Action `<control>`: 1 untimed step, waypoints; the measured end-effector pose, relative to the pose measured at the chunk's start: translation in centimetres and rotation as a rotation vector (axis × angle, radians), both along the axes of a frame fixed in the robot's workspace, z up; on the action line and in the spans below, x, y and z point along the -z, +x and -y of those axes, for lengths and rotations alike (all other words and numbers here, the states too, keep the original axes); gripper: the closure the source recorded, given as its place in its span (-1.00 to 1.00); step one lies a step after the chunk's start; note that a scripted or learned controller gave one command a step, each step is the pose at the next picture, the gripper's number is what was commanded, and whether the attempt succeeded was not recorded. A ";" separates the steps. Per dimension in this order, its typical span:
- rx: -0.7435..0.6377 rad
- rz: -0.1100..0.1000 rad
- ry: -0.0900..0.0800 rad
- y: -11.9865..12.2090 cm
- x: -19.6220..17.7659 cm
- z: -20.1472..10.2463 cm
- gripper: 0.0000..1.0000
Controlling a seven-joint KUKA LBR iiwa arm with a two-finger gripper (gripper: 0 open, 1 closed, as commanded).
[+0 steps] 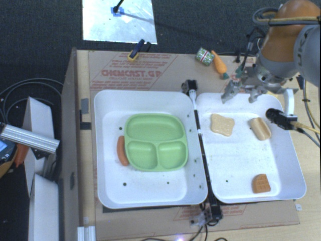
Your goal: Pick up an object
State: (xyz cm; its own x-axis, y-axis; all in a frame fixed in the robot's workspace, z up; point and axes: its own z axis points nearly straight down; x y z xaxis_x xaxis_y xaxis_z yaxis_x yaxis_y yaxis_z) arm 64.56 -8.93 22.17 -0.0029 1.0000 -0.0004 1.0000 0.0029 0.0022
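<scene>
The arm (293,31) leans in from the right, its gripper (241,94) over the far edge of the right bin (281,154) with fingers spread and nothing between them. In the left bin (108,185) sits a green divided plate (155,142), a sausage (121,150) touching its left side. The right bin holds three pieces — a slice of bread (221,124), a bread roll (260,128), a waffle (261,183).

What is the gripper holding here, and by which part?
Nothing. The gripper is open above the right bin's far edge, with nothing between its fingers.
</scene>
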 end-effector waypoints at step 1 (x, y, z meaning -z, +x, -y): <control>0.001 -0.001 0.000 -1.9 2.2 0.1 -1.00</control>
State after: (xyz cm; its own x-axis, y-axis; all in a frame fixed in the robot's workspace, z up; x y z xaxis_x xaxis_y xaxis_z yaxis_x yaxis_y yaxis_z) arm 62.69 -9.07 19.99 -0.0019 1.0000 -0.0006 1.0000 0.0019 0.0014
